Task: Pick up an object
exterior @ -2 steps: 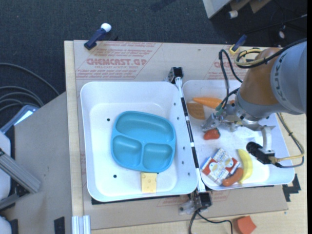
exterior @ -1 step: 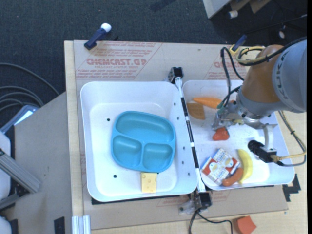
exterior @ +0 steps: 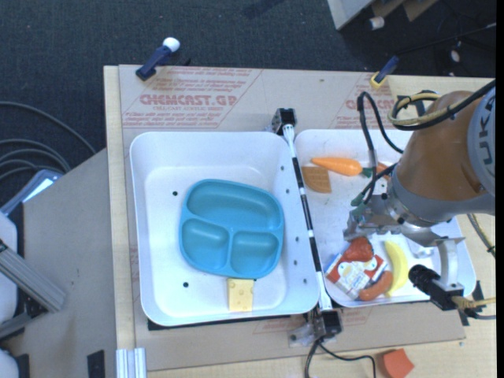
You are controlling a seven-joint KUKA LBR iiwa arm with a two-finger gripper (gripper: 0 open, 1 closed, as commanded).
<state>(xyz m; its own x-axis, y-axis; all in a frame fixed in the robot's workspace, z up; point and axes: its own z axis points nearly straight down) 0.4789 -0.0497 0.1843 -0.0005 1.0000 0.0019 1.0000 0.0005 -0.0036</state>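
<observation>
The right bin (exterior: pixel 335 138) holds an orange carrot (exterior: pixel 339 164) and a brown slice of toast (exterior: pixel 316 180) at its far side. Toward its near side lie a red round piece (exterior: pixel 358 250), a red and white packet (exterior: pixel 349 273), a yellow banana (exterior: pixel 396 263) and a reddish sausage (exterior: pixel 376 286). My gripper (exterior: pixel 356 220) hangs low over the middle of this bin, just above the red round piece and left of the banana. The arm's bulk hides the bin's right part. Nothing can be seen held in the gripper.
The left bin (exterior: pixel 143 211) carries a blue divided plate (exterior: pixel 231 228) and a yellow cheese block (exterior: pixel 241 294) at its near edge. A black divider bar (exterior: pixel 299 187) runs between the bins. Cables (exterior: pixel 394 113) loop over the arm at the back right.
</observation>
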